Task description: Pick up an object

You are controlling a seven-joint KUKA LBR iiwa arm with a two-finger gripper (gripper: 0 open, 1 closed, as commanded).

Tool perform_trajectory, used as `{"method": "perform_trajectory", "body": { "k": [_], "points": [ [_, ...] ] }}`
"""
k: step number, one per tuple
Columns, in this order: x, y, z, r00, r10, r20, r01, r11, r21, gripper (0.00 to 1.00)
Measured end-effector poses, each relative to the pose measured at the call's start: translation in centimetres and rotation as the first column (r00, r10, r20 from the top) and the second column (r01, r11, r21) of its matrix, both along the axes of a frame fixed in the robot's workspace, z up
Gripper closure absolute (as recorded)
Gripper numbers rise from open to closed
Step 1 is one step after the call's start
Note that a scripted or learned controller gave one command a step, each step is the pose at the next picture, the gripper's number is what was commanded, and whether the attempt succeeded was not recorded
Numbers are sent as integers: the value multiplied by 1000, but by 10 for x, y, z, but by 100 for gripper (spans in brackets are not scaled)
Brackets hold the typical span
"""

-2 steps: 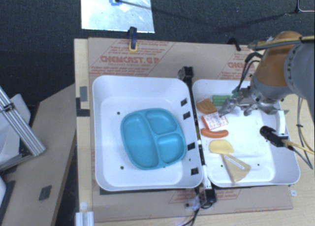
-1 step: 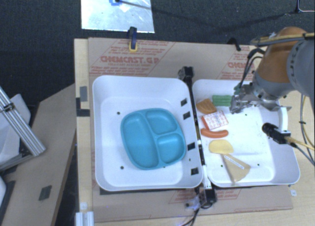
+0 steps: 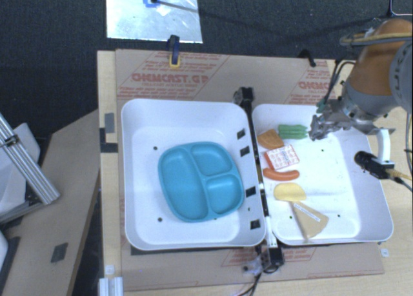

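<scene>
In the right shallow white bin (image 3: 361, 224) lie small toy foods in a loose column near its left wall: a green oblong piece (image 3: 292, 131) at the top, an orange-brown wedge (image 3: 270, 139) just beside it, a red-and-white checked square (image 3: 282, 157), a red sausage shape (image 3: 282, 174), a yellow rounded piece (image 3: 289, 191) and a pale tan wedge (image 3: 311, 220) lowest. The hand (image 3: 317, 129) sits just right of the green piece, low over the bin; it is too small and blurred to read.

The left white bin (image 3: 139, 159) carries a blue plastic divided tray (image 3: 199, 180). Both bins rest on a counter (image 3: 193, 75) covered in brown printed board, over dark carpet, with a shiny metal sheet (image 3: 151, 4) behind. The grey arm (image 3: 381, 62) is cut off at the right edge.
</scene>
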State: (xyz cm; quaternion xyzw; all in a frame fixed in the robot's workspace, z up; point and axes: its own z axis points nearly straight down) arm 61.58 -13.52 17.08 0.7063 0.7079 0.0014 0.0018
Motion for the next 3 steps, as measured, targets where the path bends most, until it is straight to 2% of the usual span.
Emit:
{"method": "perform_trajectory", "body": {
  "k": [1,2,3],
  "points": [
    [0,-3,64,1000,1,2,-1,1000,-1,100],
    [1,-3,74,1000,2,-1,-2,1000,0,100],
    [15,47,79,1000,7,-1,-7,1000,1,100]
  ]
}}
